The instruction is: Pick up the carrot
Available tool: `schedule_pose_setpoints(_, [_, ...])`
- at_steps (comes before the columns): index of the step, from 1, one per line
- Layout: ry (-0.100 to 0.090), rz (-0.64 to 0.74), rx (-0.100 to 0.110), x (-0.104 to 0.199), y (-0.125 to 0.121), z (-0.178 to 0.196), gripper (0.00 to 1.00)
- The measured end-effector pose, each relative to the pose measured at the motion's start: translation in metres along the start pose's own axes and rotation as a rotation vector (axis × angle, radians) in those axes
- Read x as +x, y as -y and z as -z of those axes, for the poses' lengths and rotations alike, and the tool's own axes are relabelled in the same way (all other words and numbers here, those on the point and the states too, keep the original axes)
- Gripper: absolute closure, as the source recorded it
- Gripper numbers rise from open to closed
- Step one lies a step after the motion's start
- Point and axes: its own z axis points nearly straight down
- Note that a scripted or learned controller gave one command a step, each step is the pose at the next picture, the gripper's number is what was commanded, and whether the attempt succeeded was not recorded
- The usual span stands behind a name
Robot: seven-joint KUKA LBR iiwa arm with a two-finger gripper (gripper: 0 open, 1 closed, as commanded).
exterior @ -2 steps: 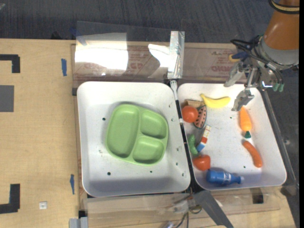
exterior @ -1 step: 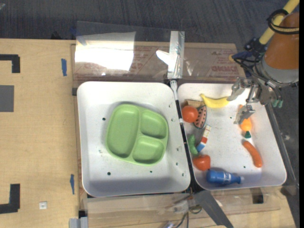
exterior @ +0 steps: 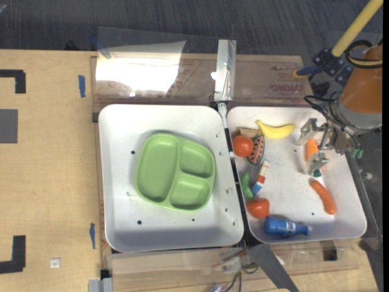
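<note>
The small orange toy carrot (exterior: pixel 312 148) with a pale green tip is clamped upright between the metal fingers of the hand (exterior: pixel 318 143), above the right white bin (exterior: pixel 355 224) near its far right corner. It looks light, stiff plastic, likely slick; mid-body is the safest hold. An orange sausage-shaped toy (exterior: pixel 323 196) lies just below; the bin's middle floor offers open room.

Floor (exterior: pixel 182 8): was dark grey carpet beyond the bench.
Bench (exterior: pixel 45 163): was pale wood, blue tape marks (exterior: pixel 81 85) stuck on.
</note>
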Motion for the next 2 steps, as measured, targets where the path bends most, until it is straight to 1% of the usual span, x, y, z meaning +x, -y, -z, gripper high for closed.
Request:
schedule_pose_setpoints(1, [-0.001, -0.012, -0.001, -0.018, -0.006, -0.009, 0.00])
schedule_pose_setpoints(2, [0.014, -0.011, 0.003, -0.022, -0.006, 0.006, 1.00])
